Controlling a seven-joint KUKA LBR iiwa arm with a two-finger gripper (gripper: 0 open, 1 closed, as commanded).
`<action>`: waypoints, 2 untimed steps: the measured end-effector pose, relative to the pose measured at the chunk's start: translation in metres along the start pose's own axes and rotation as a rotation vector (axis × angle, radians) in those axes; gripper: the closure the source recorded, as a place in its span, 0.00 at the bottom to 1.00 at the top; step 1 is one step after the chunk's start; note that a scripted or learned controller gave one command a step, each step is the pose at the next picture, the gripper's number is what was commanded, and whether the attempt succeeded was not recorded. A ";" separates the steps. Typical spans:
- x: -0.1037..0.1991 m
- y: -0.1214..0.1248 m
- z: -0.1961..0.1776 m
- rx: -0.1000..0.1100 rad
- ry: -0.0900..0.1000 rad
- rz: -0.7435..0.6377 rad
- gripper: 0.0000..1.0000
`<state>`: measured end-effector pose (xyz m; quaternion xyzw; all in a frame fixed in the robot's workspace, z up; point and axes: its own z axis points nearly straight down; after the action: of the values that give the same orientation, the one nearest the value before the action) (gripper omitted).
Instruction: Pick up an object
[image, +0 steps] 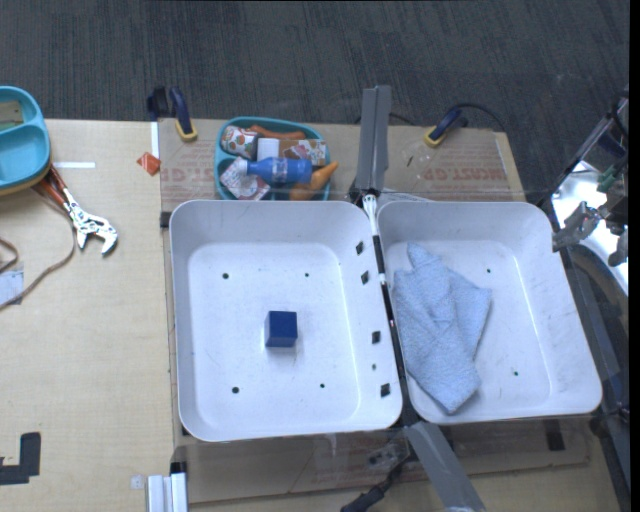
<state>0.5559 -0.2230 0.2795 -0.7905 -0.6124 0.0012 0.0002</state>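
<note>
Left bin: one small blue block near the middle, apart from every wall, with bare floor on all sides of it. Right bin: a crumpled grey-blue cloth covers its left half against the dividing rims; the right half lies open.

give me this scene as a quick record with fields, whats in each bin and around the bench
left bin: one blue cube, near the middle of the floor
right bin: crumpled light blue cloth, lying toward the bin's left side
behind left bin: small teal tray heaped with mixed small items
far left bench: wrench
</note>
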 end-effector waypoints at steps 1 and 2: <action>0.015 -0.009 -0.021 0.000 0.000 0.288 0.00; 0.069 -0.093 0.083 0.003 0.000 0.254 0.00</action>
<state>0.4825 -0.1328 0.1966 -0.8616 -0.5076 0.0020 0.0014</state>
